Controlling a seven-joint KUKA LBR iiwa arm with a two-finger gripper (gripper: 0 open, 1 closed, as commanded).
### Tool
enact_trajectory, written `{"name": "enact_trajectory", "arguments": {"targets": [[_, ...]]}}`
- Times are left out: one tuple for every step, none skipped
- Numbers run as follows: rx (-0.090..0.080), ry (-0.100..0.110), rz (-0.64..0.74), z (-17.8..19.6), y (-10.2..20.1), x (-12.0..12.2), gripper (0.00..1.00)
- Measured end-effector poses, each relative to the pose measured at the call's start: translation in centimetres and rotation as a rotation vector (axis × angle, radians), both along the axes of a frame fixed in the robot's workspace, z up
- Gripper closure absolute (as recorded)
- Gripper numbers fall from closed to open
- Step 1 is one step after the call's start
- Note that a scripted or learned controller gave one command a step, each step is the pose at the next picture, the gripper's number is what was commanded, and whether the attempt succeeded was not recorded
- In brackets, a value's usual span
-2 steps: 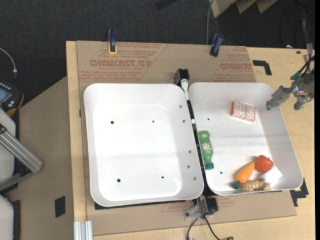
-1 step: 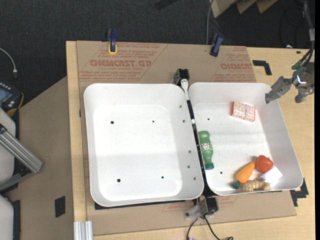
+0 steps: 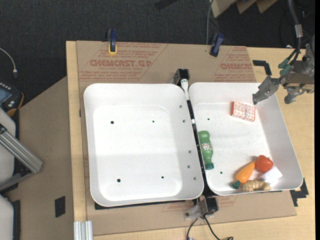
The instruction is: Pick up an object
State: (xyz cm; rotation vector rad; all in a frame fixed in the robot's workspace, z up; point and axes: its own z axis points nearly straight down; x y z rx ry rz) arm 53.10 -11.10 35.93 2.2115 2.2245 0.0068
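The right bin [image 3: 280,129] holds a small pink patterned box [image 3: 243,111] near its back. A green bottle [image 3: 205,149] lies along its left wall. At the front right corner sit an orange carrot-like piece [image 3: 245,172], a red rounded piece [image 3: 264,163] and a beige knobbly piece [image 3: 255,186]. My gripper [image 3: 276,93] hangs over the bin's back right corner, to the right of and slightly behind the pink box. Its fingers are spread open with nothing between them.
The left bin [image 3: 100,104] lies beside the right one, with a black divider strip [image 3: 192,124] between them. Blue clamps [image 3: 112,36] [image 3: 216,43] hold the cardboard base at the back edge. Cables hang at the upper right.
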Motion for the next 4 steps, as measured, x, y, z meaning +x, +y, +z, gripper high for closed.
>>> {"name": "enact_trajectory", "arguments": {"targets": [[0.002,0.003,0.002,3.8,7.3,-5.3,0.0],[0.002,0.0,0.001,6.2,16.1,-5.1,0.0],[0.001,0.013,0.004,2.6,25.5,-5.3,0.0],[0.0,0.007,-0.005,3.8,25.0,-5.2,1.0]]}}
